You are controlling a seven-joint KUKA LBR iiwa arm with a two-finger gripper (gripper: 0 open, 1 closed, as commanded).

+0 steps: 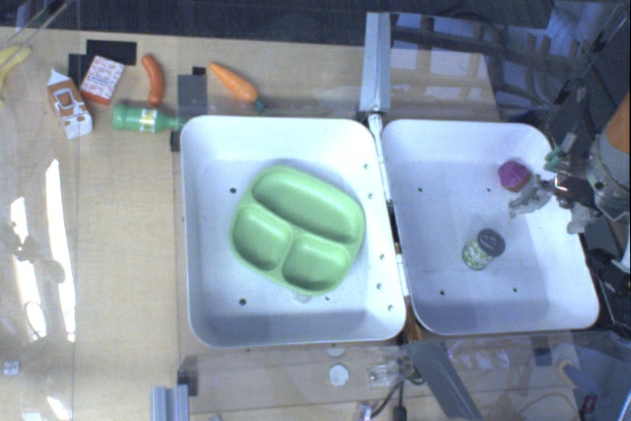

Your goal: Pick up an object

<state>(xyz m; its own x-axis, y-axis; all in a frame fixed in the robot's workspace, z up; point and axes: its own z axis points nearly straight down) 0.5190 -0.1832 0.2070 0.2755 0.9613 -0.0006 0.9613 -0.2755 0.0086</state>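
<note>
Over the right bin's (pixel 424 212) far-right side the tool (pixel 548 194) hovers, spread and empty, between a purple piece (pixel 513 175) and a jar (pixel 483 248) lying just below-left, so the approach seems underway and next comes descending onto one.

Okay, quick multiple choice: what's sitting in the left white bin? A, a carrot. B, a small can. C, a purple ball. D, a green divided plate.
D: the green divided plate lies in the left bin; the purple object and small can are in the right bin.
</note>
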